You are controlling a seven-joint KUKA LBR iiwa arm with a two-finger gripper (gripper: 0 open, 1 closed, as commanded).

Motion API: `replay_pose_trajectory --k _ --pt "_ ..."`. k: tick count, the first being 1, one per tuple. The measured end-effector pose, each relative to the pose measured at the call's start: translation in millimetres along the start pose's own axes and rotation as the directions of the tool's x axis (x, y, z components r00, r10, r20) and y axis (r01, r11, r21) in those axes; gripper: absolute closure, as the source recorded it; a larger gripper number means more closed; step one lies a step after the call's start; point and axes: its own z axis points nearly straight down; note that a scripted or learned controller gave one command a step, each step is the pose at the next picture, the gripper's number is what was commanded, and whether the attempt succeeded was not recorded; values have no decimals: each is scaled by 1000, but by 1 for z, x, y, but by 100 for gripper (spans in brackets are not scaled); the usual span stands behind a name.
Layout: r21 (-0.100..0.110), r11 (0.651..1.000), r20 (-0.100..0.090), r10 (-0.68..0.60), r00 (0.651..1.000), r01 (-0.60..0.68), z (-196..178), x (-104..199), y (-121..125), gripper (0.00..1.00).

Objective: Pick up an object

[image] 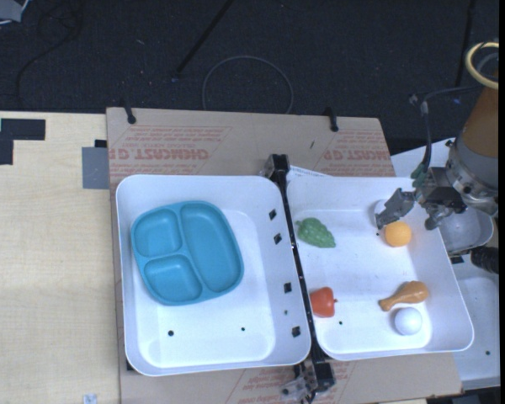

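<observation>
A: Your gripper (414, 208) sits at the right bin's (442, 343) far right edge, fingers spread apart with nothing between them.

B: Touching anything?

A: One finger (393, 208) sits right above the orange ball (396, 235); contact you can't judge. The arm (480, 137) reaches in from the right, wrist low over the rim.

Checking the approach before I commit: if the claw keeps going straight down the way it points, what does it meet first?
Most likely the orange ball, sitting just below the claw in the right bin. Depth is unclear, so it may land beside it.
</observation>
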Motion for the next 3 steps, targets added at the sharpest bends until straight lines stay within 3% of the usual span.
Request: replay_pose_trajectory --k 1,3 --pt "-12 1000 2 -2 1000 2 -6 0 2 0" --pt "-5 1000 0 -2 1000 2 81 6 2 0"
